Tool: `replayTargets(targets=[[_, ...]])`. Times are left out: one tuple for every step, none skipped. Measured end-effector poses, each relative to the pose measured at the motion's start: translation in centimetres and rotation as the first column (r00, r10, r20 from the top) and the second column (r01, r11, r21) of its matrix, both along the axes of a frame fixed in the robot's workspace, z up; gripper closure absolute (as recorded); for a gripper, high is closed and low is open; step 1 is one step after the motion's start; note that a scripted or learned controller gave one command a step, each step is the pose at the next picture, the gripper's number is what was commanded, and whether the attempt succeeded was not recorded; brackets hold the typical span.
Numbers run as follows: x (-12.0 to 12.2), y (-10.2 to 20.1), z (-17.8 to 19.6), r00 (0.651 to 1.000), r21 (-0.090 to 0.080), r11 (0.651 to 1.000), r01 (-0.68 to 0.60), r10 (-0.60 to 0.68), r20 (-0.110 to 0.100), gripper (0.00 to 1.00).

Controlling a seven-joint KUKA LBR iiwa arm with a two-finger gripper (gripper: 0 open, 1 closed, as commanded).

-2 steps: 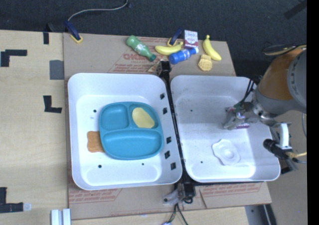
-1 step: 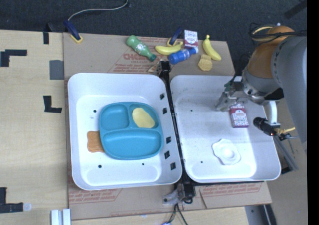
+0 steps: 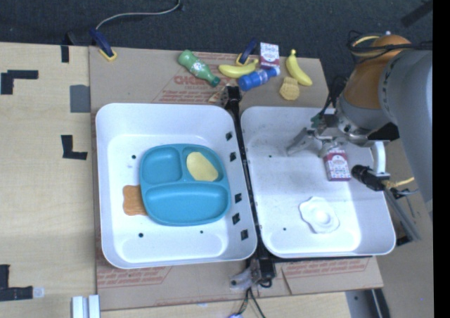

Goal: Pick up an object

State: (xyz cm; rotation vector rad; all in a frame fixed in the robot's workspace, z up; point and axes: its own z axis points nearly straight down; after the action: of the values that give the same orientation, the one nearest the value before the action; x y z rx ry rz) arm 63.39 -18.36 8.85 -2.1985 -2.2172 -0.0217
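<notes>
Camera view from above the bench: the gripper (image 3: 310, 142) hangs low over the right bin (image 3: 281, 211), its two fingers (image 3: 299, 144) spread wide with nothing between them. Just beside the fingers, toward the arm (image 3: 394, 91), a small red-and-white carton (image 3: 337, 165) lies in that bin. Nearer the camera than the fingers, well clear of them, a white fried-egg toy (image 3: 318, 215) lies flat. Across the divider from the fingers, the left bin (image 3: 116, 239) bears a blue divided plate (image 3: 184, 184) with a yellow piece (image 3: 202, 167) in one compartment; an orange slab (image 3: 131, 200) shows partly beneath the plate's far edge.
</notes>
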Motion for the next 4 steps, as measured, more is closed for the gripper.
replayTargets(targets=[[3.5,-4.0,9.3,1.0,-0.026,1.0,0.006,-0.006,0.007,0.0],[0.6,-3.9,0.8,1.0,-0.024,1.0,0.007,-0.006,0.005,0.0],[-4.1,-0.1,-0.1,1.0,-0.026,1.0,0.008,-0.008,0.008,0.0],[-6.6,4.3,-0.2,1.0,-0.026,1.0,0.008,-0.007,0.009,0.0]])
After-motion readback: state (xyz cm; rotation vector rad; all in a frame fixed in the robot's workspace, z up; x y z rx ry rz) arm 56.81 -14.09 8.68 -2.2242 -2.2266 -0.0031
